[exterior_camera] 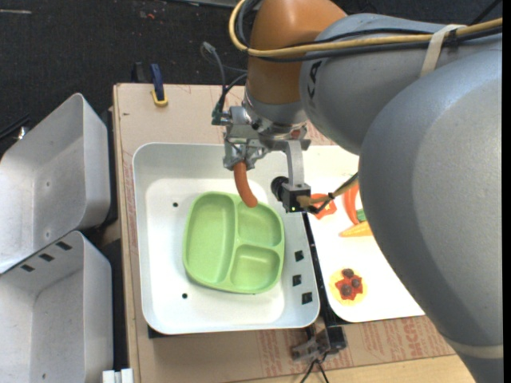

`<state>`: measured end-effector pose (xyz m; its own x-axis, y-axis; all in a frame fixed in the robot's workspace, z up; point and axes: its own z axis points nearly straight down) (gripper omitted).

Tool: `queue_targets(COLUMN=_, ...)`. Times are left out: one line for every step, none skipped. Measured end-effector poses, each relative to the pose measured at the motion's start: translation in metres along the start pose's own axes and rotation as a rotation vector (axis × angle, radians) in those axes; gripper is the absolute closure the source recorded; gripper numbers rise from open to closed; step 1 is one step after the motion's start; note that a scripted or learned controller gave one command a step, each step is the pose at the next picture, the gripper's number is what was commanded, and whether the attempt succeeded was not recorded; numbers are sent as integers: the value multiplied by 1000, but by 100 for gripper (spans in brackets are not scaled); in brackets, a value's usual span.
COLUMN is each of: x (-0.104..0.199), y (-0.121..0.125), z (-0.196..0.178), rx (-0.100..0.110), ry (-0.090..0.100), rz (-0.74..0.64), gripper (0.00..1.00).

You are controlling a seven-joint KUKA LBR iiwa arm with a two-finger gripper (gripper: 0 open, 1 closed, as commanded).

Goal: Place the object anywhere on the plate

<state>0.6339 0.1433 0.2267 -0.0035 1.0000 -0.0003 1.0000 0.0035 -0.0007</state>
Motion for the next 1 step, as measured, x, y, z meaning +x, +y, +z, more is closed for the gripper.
queue_targets(x=-1, y=0, z=0, rx=-1, ry=-1, rz=1, gripper=0)
